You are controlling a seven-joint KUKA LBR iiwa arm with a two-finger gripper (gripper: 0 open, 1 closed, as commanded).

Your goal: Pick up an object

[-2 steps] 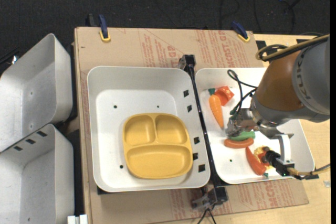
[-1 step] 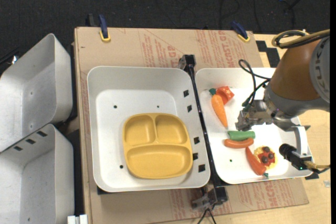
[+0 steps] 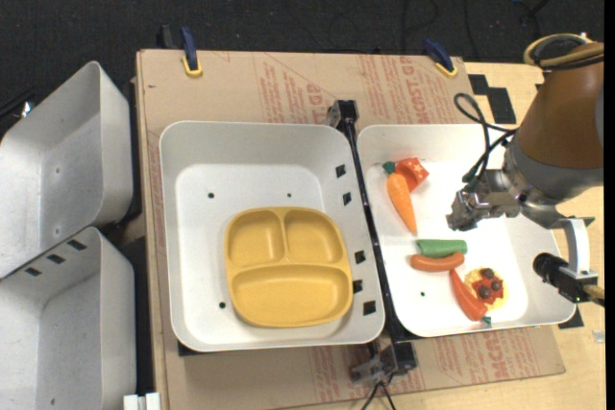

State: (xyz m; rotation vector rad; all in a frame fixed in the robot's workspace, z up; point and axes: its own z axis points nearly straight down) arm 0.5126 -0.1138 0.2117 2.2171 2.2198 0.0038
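In the right bin (image 3: 437, 147) lie an orange carrot (image 3: 401, 202), a small red piece (image 3: 413, 170) at its top end, a green bean-like piece (image 3: 442, 247) over a red sausage-like piece (image 3: 437, 262), and a pizza slice with dark toppings (image 3: 485, 286) next to a red pepper strip (image 3: 468, 298). My gripper (image 3: 465, 212) hangs over the right bin, to the right of the carrot and just above the green piece. Nothing shows between its fingers.
The left bin (image 3: 192, 158) holds a yellow divided plate (image 3: 286, 266). A black divider (image 3: 360, 197) runs between the bins. Two more white bins (image 3: 58, 168) stand off the bench at the left. The arm fills the space at the right.
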